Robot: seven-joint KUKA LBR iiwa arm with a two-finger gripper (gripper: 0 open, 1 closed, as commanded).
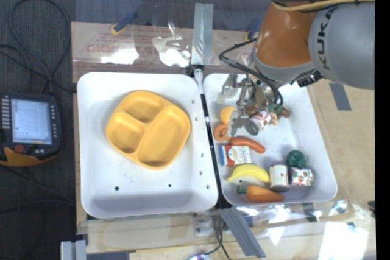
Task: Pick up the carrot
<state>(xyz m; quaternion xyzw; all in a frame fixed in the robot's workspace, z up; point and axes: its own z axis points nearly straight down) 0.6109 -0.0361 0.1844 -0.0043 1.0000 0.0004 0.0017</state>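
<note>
The carrot (pixel 264 194) is orange with a dark green stub at its left end. It lies flat at the front edge of the right bin (pixel 323 149), just below a banana (pixel 248 173). My gripper (pixel 243 126) hangs over the back half of that bin, well behind the carrot, pointing down beside a small orange fruit (pixel 226 114) and a printed can (pixel 263 120). Its fingers (pixel 235 126) stand slightly apart with nothing between them.
The right bin also holds a red-orange pepper (pixel 247 144), a small carton (pixel 230 156), an orange ring (pixel 220 131), two cans (pixel 291 176) and a green piece (pixel 297 158). A yellow divided plate (pixel 148 128) sits in the left bin (pixel 97 192).
</note>
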